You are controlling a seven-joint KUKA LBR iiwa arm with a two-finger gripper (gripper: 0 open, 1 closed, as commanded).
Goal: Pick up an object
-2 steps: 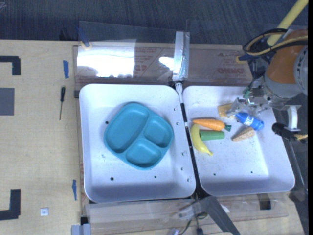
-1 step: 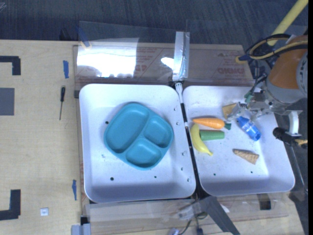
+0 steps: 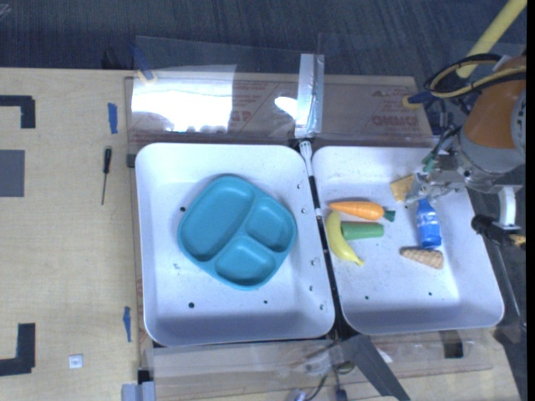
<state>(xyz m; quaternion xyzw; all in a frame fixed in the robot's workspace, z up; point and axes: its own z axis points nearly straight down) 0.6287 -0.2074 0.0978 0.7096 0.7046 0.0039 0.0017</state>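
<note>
The right bin [image 3: 468, 307] holds an orange carrot [image 3: 358, 210], a yellow banana [image 3: 341, 239], a green block [image 3: 363, 231], a blue bottle [image 3: 429, 227], a tan cone [image 3: 423, 258] and a small yellowish piece [image 3: 402, 189]. My gripper [image 3: 431, 184] hangs low over the far right part of this bin. It is just beyond the bottle's top and right next to the yellowish piece. From this view I cannot make out whether it touches either one.
The left bin [image 3: 167, 299] carries a blue divided plate [image 3: 237, 230]. A raised ridge [image 3: 318, 224] separates the two bins. The grey arm with its orange band [image 3: 495, 117] comes in over the right bin's far right corner. A clear sheet [image 3: 217, 98] stands behind the bins.
</note>
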